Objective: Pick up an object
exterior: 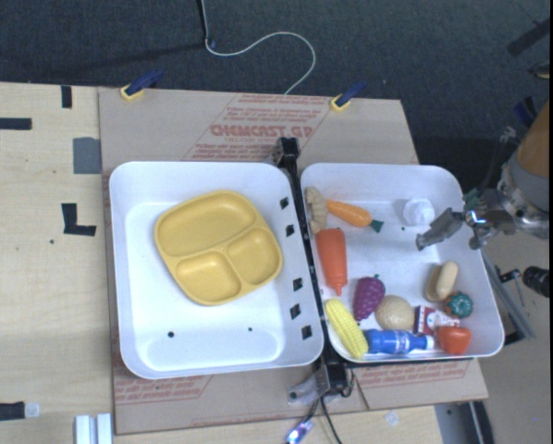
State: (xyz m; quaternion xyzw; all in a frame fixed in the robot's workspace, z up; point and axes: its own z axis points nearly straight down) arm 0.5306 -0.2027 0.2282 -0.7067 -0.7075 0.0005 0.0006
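Claw (pixel 454 227) sits over the right bin's (pixel 387 172) right-hand side, near the rim, above bare white floor. One dark finger (pixel 437 228) is clear, slanting toward the bin's middle; the other is lost in wrist clutter, so I can't tell whether the claw is wide or narrow. Nothing visible between the fingers, so I judge it's carrying nothing.

No specific target given, so any toy in the right bin qualifies. Candidates:
- white cap-like piece (pixel 415 211): just beside the finger, closest, but small and low. Poor choice, it would likely skid.
- potato (pixel 443 280): near the right wall, just below the claw, fairly clear on its inner side. Best bet in my view.
- orange carrot (pixel 349 214) and the bigger carrot (pixel 331 258): lying near the divider wall, reachable but across the bin.
- grapes (pixel 369 295), corn (pixel 345 327), blue tube (pixel 398 343), tomato (pixel 454 339): packed together along the near edge, touching or nearly. Avoid them, since fingers would probably land on neighbours.

Left bin (pixel 129 248) holds only a yellow divided plate (pixel 219 245); flat, not worth trying.

To do this well:
- go for the potato, approach straight down
- align the fingers across its short axis
- keep the outer finger off the bin wall
- watch the green-topped piece (pixel 460 304) just beside it
- close only once the fingers straddle it, then lift slowly and check it's really held
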